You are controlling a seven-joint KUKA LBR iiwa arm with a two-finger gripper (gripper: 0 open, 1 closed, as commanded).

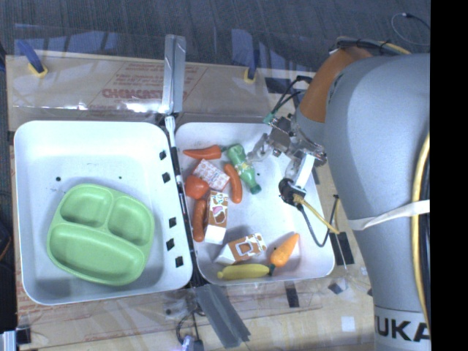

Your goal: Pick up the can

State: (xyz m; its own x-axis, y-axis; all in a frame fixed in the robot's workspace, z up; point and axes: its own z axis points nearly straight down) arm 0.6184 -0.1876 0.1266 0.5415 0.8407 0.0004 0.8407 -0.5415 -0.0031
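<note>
— What's in the left bin (29, 196)?

— One green divided plate (101, 232), three compartments, lying flat toward the near left corner.

— And the right bin (322, 265)?

— A crowd of toy food. An orange pepper (202, 153) lies at the far side, with a green bottle (243, 168) on its side just beside it. A sausage (235, 183) lies between the bottle and a red-and-white labelled piece that I take for the can (210, 174), though its shape is hard to make out. It lies tilted, near the bin's left wall, just behind a tomato (195, 187).

— Further forward?

— A second sausage (199, 219) touching a tall carton (216, 216), then a small carton (246, 247), a carrot (285, 248) and a banana (246, 271) along the near wall.

— Where is the gripper (287, 159)?

— Over the far right part of that bin, to the right of the bottle and well apart from the can. A yellow cable (318, 218) trails from it toward the counter (110, 86).

— Open or closed?

— I cannot tell; the metal parts blur together. Nothing shows in its grasp.
</note>
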